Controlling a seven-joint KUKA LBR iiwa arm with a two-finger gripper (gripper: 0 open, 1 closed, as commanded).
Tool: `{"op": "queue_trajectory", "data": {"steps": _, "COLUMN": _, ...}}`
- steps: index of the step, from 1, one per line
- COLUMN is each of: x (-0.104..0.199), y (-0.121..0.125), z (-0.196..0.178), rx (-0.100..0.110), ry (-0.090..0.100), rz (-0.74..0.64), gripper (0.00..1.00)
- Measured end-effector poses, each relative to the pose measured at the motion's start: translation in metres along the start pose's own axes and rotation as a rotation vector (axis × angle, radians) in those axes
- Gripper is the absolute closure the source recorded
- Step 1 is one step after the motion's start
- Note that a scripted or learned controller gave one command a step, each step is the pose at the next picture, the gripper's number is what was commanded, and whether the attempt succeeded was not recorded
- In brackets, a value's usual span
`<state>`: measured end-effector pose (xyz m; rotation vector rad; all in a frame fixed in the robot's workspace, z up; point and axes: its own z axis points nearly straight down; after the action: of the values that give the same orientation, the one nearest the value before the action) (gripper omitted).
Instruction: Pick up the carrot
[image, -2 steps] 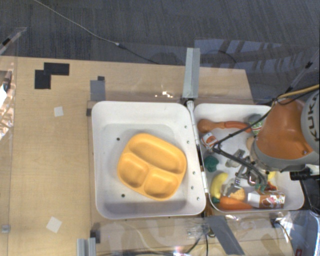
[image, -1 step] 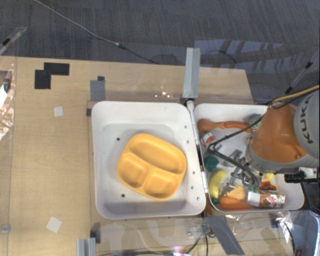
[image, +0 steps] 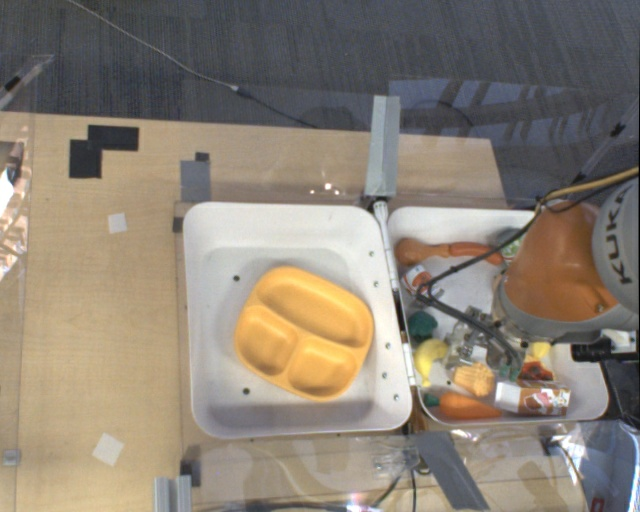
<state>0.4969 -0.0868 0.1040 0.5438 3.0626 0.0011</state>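
In the right bin (image: 598, 400), near front edge: carrot (image: 468, 406), lying flat, beside a yellow lemon (image: 431, 357) and a labelled bottle (image: 535, 399). Gripper (image: 478, 352) just above the carrot; finger state cannot be told. Left bin (image: 210, 330): yellow divided plate (image: 303, 331).

This is a robot lab or test bench. A wooden bench (image: 100, 330) carries two white bins (image: 200, 330) fixed with metal brackets (image: 381, 145), black markers (image: 100, 148) on its top, loose cables (image: 180, 60), and an industrial arm (image: 570, 270) over toy food.
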Motion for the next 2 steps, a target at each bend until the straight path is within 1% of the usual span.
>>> {"op": "queue_trajectory", "data": {"steps": 1, "x": -0.011, "y": -0.053, "z": -0.010, "rx": 0.007, "ry": 0.022, "rz": 0.107, "gripper": 1.00}}
{"op": "queue_trajectory", "data": {"steps": 2, "x": -0.015, "y": -0.060, "z": -0.032, "rx": 0.008, "ry": 0.020, "rz": 0.292, "gripper": 1.00}}
